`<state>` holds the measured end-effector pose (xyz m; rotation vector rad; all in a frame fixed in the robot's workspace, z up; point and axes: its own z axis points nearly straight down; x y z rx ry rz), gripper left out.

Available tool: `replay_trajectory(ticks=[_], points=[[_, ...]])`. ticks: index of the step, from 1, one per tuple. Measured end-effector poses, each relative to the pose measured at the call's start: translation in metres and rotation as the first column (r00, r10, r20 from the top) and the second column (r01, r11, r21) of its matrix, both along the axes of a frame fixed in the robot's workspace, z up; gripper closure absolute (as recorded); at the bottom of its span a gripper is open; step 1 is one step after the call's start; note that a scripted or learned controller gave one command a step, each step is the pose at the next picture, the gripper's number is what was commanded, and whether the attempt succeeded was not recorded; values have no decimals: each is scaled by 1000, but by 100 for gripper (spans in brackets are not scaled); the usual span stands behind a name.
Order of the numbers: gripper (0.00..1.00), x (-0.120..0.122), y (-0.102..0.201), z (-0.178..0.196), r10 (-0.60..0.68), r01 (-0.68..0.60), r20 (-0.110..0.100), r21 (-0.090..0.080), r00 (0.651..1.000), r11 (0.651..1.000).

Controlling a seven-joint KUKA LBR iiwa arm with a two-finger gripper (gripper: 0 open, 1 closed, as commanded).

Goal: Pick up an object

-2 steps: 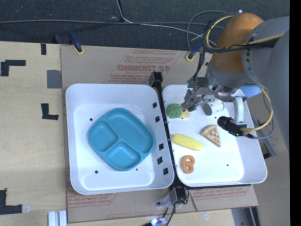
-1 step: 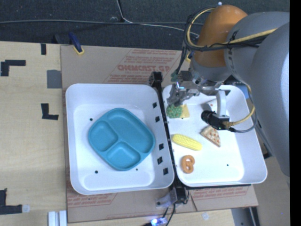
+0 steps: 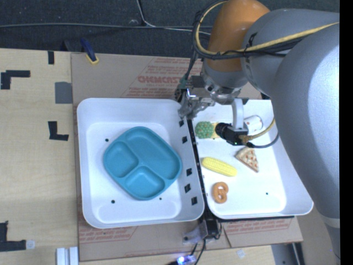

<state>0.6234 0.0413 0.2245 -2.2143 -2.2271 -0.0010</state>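
On the bench, two shallow white bins sit side by side on a cardboard sheet (image 3: 160,76). Left bin (image 3: 91,148): one blue divided tray (image 3: 142,162), three compartments, lying flat near the middle. Right bin (image 3: 276,197): four small food items. Item one, a green broccoli-like piece (image 3: 204,130), at the far left corner just beside the wall shared by the bins. Item two, a yellow corn cob (image 3: 219,167), lying at a slant near the middle of the bin's left half. Item three, a pizza slice (image 3: 247,159), just to the right of the corn, apart from it. Item four, a small brown pretzel (image 3: 220,192), nearer the front edge, below the corn. Arm: grey with an orange band (image 3: 234,26), reaching in from the right and covering the far right part of the right bin. Gripper (image 3: 190,105): at the far end of the shared wall, just beside the green piece; how far its fingers are parted cannot be told, and nothing is seen held between them. A black and white fitting (image 3: 238,130) with a yellow cable hangs just right of the green piece.
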Motion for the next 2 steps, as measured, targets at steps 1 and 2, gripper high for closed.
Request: replay_trajectory(ticks=[1,2], points=[[100,2,50,-11,-2,2,-2,-2,1000,1000],[0,2,48,-10,-3,3,-2,-2,1000,1000]])
